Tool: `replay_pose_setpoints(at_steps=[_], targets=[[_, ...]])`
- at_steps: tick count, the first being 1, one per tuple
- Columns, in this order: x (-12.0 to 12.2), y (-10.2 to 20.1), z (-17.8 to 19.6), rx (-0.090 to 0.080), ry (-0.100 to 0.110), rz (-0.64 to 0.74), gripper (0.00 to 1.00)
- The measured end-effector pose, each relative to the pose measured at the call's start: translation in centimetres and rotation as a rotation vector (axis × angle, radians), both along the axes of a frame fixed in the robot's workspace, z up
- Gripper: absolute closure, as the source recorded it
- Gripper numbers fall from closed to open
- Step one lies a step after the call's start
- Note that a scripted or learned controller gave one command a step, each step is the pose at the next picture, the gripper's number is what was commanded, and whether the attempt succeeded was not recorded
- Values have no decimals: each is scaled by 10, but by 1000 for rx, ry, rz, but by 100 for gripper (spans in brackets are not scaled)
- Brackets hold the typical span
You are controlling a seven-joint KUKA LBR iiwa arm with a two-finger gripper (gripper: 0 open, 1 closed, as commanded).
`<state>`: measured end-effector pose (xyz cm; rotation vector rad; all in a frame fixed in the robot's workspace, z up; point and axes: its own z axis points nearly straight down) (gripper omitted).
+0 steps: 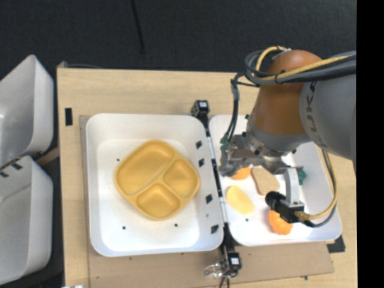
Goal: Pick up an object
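Arm (282, 110) hanging over right bin (321, 230), covering orange piece (241, 174); pale yellow piece (240, 200) lying just below-left, slanted. Grip state: can't tell.

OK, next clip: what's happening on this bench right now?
A grey arm with an orange band reaches in over the right bin, its gripper low among a few small food-like items: a pale yellow piece, an orange piece, a tan piece and another orange bit partly under the wrist. Whether it has grasped anything cannot be told. The left bin holds a yellow divided plate, untouched.
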<state>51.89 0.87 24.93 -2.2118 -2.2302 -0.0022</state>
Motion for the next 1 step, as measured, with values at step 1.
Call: replay_pose_setpoints(at_steps=[1], targets=[[1, 58, -11, -1, 1, -2, 100]])
